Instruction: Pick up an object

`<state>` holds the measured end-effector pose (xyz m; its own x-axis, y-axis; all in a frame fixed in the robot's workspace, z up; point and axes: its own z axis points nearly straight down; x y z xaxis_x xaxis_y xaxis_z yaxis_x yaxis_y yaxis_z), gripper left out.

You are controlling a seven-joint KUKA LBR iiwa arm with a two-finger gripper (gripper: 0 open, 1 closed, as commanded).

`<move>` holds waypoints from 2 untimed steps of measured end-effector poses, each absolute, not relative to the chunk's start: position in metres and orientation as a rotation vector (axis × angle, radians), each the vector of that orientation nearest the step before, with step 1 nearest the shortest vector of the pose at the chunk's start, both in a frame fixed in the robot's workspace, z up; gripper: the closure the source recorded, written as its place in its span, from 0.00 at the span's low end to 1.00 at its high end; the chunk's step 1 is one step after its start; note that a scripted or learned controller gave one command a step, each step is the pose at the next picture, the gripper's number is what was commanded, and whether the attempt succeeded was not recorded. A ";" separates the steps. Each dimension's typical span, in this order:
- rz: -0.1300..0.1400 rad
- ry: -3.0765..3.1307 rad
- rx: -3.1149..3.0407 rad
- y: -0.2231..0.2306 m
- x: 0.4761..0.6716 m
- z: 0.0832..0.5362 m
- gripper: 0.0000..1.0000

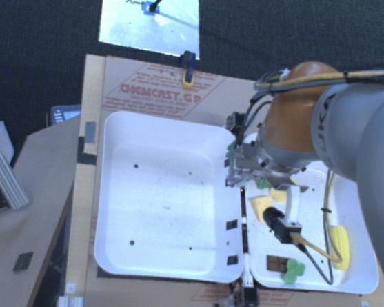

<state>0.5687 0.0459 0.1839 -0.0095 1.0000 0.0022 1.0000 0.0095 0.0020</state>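
Worktop (42, 186) carrying two shallow white bins side by side. The left bin (104, 173) shows its bare white floor. Over the divide between them, the gripper (240, 170) hangs at the inner edge of the right bin (356, 277); whether it is apart or together cannot be told. Just right of it lies a yellow wedge (260, 206). Nearer the front sit a brown block (276, 263) and, just beside it, a green piece (294, 269). Further right lies a long yellow piece (339, 245). The wedge looks light, stiff and smooth, and is probably best pinched across its narrow sides.
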 end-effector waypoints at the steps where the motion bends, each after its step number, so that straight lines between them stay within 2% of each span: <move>1: 0.004 -2.219 -2.218 0.047 0.489 0.184 1.00; 2: -0.007 -2.220 -2.235 -0.036 0.488 0.258 1.00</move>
<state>0.4878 -0.0361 0.2577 0.0067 1.0000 -0.0032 0.9999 -0.0066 0.0096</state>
